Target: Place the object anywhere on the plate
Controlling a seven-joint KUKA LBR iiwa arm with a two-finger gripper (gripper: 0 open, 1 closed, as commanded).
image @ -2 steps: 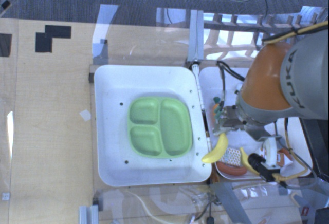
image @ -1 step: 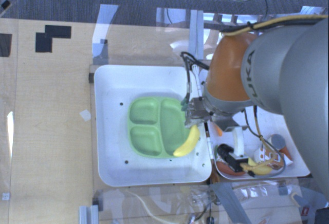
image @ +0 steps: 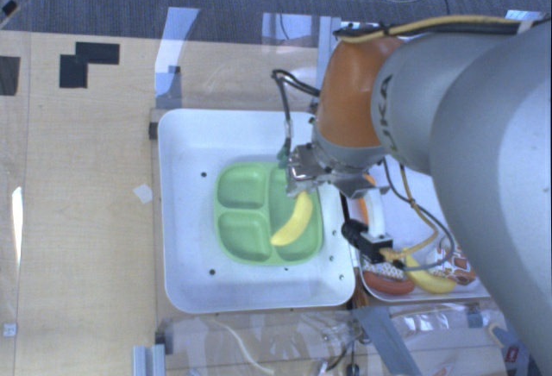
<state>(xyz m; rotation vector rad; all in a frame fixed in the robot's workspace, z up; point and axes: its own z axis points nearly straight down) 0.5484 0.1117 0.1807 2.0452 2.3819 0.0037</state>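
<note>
Even, bright overhead light washes the white bin (image: 185,219) nearly featureless. Glare streaks the clear panels (image: 177,29) at the bench's far edge. The close arm (image: 466,107) looks soft, slightly blurred.

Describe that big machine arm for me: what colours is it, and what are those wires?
The thick, rounded grey arm carries a glossy orange band above its wrist. A yellow cable runs along its top, thin black cables loop beside the band, and a silvery metal end effector sits below.

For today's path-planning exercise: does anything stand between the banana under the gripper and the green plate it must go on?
Nothing visible does. The banana already lies over the green plate's right-hand compartment, directly below the gripper. Whether the gripper holds it cannot be told.
</note>
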